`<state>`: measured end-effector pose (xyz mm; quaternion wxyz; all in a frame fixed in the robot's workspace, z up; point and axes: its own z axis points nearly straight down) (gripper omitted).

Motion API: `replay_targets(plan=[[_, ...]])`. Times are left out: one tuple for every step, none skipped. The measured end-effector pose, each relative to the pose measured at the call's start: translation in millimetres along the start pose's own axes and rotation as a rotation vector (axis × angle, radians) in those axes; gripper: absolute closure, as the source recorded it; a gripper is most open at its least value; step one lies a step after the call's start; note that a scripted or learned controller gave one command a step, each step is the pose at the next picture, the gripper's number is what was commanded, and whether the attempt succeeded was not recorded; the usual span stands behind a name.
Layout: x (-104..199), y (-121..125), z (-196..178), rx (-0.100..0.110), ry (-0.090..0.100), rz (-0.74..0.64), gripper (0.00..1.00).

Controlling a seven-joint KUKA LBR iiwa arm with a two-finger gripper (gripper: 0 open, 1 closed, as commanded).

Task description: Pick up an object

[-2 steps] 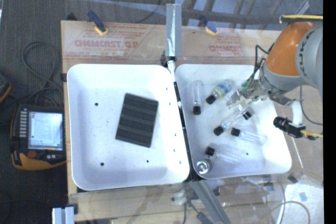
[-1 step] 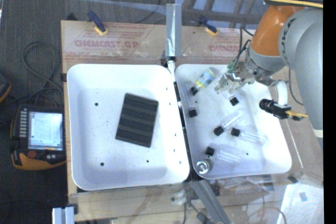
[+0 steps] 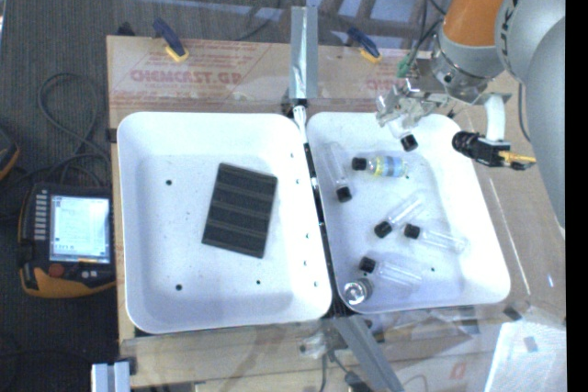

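Several clear plastic vials with black caps point(image 3: 398, 217) lie scattered in the right white bin point(image 3: 478, 197); their transparent bodies are hard to make out against the white floor. One vial with a yellow-blue label point(image 3: 381, 166) lies in the far part. A silver round cap point(image 3: 355, 292) sits at the near left corner. The gripper point(image 3: 401, 112) hangs over the far edge of this bin; I cannot tell if it is open or closed. The left white bin point(image 3: 147, 197) holds a black ribbed rectangular block point(image 3: 240, 209).

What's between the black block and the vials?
Camera view: the two bins' adjoining rims separate the black block from the vials.
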<state>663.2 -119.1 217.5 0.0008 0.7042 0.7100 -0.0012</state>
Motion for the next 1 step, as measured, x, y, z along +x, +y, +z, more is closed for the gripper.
replay_targets(plan=[[11.7, 4.9, -12.1, 0.002, 0.003, 0.069, 1.0]])
